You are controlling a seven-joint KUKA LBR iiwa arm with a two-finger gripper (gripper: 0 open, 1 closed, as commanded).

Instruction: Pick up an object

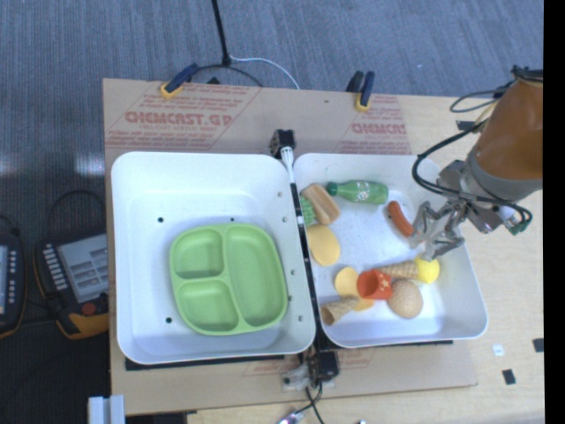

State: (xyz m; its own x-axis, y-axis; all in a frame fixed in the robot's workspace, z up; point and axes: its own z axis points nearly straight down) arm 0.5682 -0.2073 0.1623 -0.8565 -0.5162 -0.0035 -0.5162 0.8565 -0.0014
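On the bench (177,122) two shallow white bins sit side by side, and the right bin (459,325) serves as the landmark here. The arm (512,140), grey with an orange band, comes in over that bin's right rim, and its hand (435,237) hangs low above the bin's right part with its two fingers (422,223) spread apart and nothing between them. Just below the hand, near the bin's right wall, lies a small yellow ball (428,270), touching the wide end of a tan cone (399,270). Just left of the hand lies a small red sausage (399,219). Toward the bin's far wall a green bottle (357,191) lies on its side, and at the far left corner sits a brown bread roll (321,204). Along the bin's left wall is a yellow oval piece (324,245). In the bin's near middle cluster a red cup-like toy (374,284), a beige egg-shaped toy (405,299) and a second cone (340,308). Outside the right bin, the left bin (141,193) holds a green divided plate (228,276).
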